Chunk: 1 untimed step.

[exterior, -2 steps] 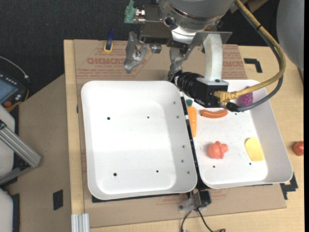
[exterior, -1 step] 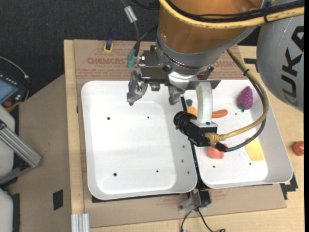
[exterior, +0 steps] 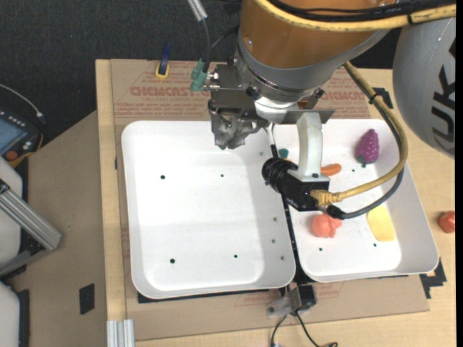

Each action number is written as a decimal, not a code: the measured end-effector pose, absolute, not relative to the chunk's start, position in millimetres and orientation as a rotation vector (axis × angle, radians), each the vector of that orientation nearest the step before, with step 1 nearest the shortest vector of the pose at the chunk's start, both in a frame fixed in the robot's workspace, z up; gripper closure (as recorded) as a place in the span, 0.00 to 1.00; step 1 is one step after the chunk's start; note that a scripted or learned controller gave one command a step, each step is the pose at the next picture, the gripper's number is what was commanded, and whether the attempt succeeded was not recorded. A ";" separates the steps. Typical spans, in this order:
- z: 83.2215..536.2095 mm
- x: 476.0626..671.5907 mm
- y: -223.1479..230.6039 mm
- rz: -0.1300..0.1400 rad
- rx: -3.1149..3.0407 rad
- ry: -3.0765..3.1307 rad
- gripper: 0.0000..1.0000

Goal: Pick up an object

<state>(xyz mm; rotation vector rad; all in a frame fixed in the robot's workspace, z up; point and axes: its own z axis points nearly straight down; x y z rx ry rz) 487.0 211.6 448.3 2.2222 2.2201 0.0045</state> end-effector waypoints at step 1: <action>447.7 487.0 211.5 0.003 2.223 2.219 0.00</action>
